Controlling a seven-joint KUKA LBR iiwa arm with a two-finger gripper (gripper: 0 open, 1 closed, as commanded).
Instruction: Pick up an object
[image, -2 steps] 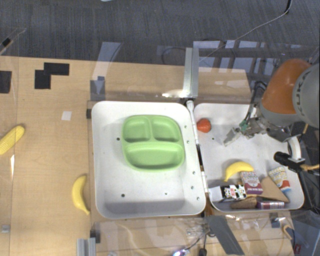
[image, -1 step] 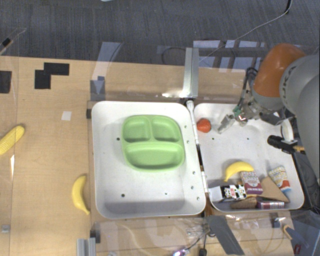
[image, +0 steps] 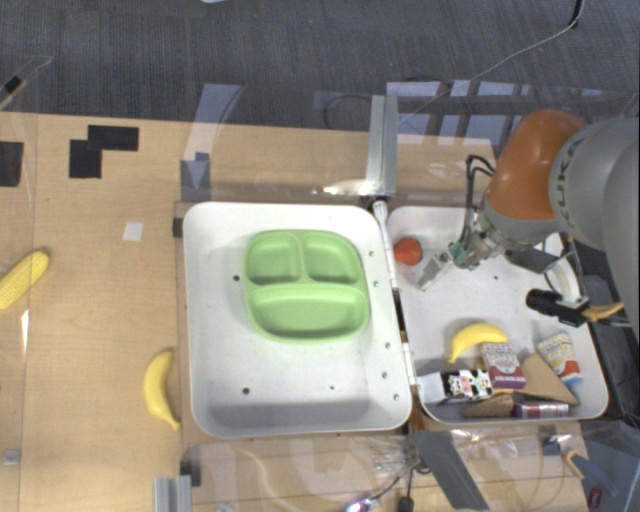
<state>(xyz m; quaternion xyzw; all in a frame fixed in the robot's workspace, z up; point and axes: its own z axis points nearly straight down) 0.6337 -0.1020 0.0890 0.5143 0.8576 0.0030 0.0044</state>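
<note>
The gripper hung low inside the right bin, just right of a small red ball; whether its pincer was wide or narrow could not be told. Nearer the camera than the ball lay a yellow banana. The left bin held a green divided tray.

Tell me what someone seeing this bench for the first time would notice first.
Probably the green tray, sitting alone in the middle of the left bin. Next, the grey arm with its orange band, reaching from the right over the right bin, its tool low near a small red ball. A banana and small packages crowd that bin's near edge.
</note>
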